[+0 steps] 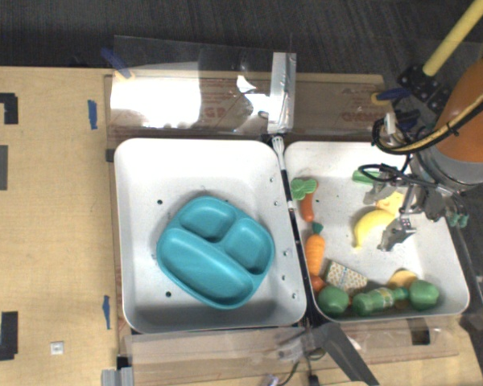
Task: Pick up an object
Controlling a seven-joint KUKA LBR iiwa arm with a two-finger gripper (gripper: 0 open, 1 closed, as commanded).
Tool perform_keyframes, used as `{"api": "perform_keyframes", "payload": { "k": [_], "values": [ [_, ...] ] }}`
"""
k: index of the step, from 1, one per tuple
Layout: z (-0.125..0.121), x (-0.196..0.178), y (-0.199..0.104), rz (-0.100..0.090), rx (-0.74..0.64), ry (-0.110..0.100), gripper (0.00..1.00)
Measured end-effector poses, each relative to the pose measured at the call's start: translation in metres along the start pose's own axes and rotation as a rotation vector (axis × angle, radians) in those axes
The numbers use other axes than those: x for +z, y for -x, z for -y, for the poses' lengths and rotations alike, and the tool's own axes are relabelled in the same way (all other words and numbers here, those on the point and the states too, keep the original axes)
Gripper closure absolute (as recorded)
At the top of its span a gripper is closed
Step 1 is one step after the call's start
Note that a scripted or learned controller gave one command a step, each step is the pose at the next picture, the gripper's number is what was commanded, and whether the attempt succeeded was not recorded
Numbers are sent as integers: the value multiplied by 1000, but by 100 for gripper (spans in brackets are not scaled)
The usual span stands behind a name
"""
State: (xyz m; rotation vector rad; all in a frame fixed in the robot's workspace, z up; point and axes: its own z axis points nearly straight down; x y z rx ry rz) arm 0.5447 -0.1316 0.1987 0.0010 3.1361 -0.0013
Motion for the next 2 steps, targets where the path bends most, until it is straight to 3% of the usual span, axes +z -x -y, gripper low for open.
{"api": "perform_keyframes", "payload": {
  "k": [1, 2],
  "values": [
    [1, 109, 14, 9, 58, -1, 0],
    [-8, 109, 12, 9, -37, -3, 0]
  ]
}}
